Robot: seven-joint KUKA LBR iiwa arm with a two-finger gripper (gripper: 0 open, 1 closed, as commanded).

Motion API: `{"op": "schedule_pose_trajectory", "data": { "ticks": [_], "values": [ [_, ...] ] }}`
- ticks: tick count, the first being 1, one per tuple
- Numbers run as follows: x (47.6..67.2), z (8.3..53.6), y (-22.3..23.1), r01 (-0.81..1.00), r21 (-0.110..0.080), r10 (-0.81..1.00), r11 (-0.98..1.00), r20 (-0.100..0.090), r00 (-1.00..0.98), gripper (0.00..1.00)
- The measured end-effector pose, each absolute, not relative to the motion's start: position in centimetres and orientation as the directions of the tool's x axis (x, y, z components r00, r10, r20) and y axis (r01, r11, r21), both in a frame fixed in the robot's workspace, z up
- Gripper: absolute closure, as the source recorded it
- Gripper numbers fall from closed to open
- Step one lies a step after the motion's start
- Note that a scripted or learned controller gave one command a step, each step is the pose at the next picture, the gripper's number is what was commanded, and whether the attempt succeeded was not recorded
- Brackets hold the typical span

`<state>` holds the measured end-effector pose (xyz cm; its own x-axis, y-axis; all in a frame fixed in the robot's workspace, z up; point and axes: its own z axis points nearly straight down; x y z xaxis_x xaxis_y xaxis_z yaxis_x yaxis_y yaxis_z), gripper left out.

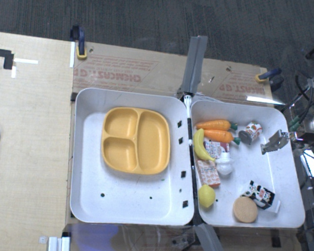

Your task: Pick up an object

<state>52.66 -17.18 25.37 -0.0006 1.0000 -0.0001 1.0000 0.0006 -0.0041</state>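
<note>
pincer (273, 142) hovering at right bin (285, 180) upper-right edge, grip state can't tell | nearest obj: small can (250, 132) lying just left of pincer | nothing being held

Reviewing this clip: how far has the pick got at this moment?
Done: nothing looks lifted. The carrots, banana, lemon and round cookie all lie in the right bin. In hand: the gripper sits near that bin's right side, with nothing seen between its jaws. Left: choosing a thing, grasping and lifting it.
</note>
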Motion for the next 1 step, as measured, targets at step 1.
{"op": "schedule_pose_trajectory", "data": {
  "ticks": [1],
  "values": [
    [56.89,16.82,-15.29,0.966,-0.002,0.966,0.258,0.001,-0.258,0.00]
  ]
}}
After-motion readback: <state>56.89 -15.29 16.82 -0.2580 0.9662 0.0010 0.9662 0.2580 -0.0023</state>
